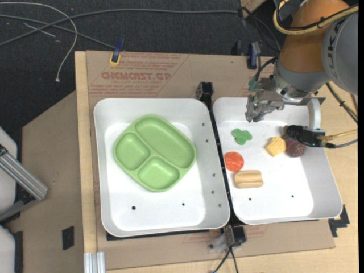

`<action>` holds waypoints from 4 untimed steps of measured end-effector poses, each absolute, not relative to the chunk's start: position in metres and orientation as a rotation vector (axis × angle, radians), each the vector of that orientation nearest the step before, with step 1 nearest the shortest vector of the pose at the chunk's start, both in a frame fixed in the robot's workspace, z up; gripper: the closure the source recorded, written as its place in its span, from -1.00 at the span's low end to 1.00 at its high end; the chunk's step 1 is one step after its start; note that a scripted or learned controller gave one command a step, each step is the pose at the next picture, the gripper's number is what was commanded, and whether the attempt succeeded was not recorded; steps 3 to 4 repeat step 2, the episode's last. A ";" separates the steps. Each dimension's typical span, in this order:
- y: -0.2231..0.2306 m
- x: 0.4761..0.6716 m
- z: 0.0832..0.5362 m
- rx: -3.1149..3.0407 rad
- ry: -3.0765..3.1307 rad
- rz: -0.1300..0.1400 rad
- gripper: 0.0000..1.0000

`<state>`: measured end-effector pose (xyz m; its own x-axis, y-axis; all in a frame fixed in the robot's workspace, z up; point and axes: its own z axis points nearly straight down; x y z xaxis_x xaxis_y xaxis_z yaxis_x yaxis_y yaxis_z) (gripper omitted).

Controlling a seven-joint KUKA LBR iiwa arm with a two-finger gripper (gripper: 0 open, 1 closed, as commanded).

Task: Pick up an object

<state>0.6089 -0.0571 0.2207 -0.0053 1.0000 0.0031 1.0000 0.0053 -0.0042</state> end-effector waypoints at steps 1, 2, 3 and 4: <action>-0.003 0.580 0.217 -2.211 -2.224 0.002 1.00; 0.055 0.556 0.226 -2.212 -2.224 0.001 1.00; 0.055 0.556 0.226 -2.212 -2.224 0.001 1.00; 0.055 0.556 0.226 -2.212 -2.224 0.001 1.00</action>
